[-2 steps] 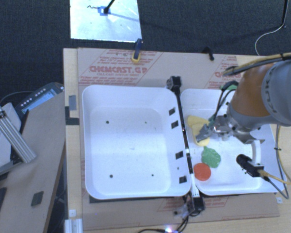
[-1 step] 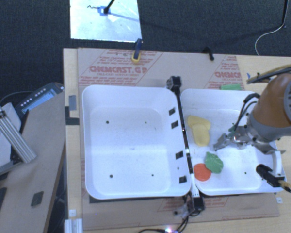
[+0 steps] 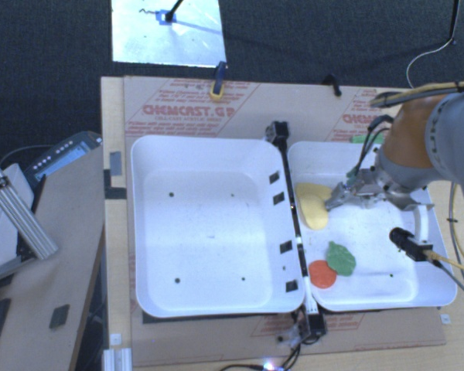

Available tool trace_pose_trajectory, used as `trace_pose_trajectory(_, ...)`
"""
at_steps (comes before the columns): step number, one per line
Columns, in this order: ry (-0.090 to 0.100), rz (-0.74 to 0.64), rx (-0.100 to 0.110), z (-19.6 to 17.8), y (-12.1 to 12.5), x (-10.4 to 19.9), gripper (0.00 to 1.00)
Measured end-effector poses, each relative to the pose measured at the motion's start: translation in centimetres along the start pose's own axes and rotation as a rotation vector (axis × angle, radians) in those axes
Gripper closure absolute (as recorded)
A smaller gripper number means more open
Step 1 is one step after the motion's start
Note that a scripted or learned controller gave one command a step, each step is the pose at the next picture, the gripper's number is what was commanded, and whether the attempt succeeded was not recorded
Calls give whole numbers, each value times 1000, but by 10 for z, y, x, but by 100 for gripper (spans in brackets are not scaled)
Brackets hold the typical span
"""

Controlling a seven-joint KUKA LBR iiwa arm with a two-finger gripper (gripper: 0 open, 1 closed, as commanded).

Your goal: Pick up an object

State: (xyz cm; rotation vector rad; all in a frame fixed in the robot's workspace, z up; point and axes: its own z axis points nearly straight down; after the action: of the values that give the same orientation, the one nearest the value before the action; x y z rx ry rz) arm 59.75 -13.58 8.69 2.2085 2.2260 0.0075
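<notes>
**Approach stage, right-hand shallow white plastic bin (image 3: 383, 278).** My jaws hang low over the middle of this bin, at the right flank of a pale yellow, rounded, smooth-looking lump (image 3: 313, 205). It is the nearest thing and, in my judgement, the one to take. It lies close to the bin's left wall, and I cannot tell whether my tip touches it or stops just short. Nor can I tell from this angle whether my jaws are apart or together, and nothing is seen held between them.

To do the step well, I should centre over the lump's broad middle rather than its edge. I should then descend straight, so that it sits between the jaws and not beside them, close only then, and lift without dragging. The surface looks domed, so an off-centre grip would likely push it sideways.

Next out, toward the camera, a flat green leaf-shaped piece (image 3: 342, 258) lies touching a small orange-red round disc (image 3: 322, 274). Both are apart from the lump and should not hinder the descent.

On the lump's other side a row of small black clips (image 3: 278, 198) lines the shared rims — the one real constraint, since it leaves little room there.

Beyond the clips is the second white bin (image 3: 209, 230). Both bins rest on the brown printed table (image 3: 185, 110), with a yellow clamp (image 3: 216, 93) at its far edge — behind that, a shiny metal sheet (image 3: 166, 22).
</notes>
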Motion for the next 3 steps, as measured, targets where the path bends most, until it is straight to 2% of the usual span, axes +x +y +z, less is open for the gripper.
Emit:
trace_pose_trajectory(1, 3, 9, 15, 3, -94, 11, 0)
trace_pose_trajectory(2, 1, 6, 5, -9, -89, 11, 100)
trace_pose_trajectory(3, 1, -4, -14, -181, -51, 64, 100)
